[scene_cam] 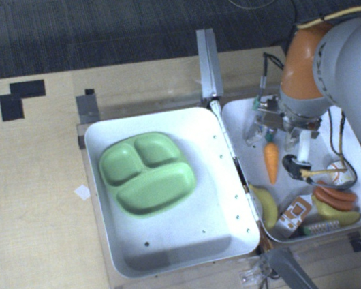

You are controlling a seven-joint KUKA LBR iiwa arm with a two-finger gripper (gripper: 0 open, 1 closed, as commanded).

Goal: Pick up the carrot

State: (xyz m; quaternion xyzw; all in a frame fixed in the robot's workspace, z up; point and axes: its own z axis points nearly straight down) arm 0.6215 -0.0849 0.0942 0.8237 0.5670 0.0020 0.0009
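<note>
Both bins [185, 250] look like smooth white plastic, the green tray [147, 172] matt plastic, the bench [35, 221] pale wood.

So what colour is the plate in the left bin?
Light green. The plate has three sections and shows clearly in the camera view.

A light wooden tabletop [42, 220] is stretching out far to the left of the end effector [272, 132]. Dark carpet floor [110, 21] is lying beyond it, with black squares [20, 98] sitting on the wood.
</note>
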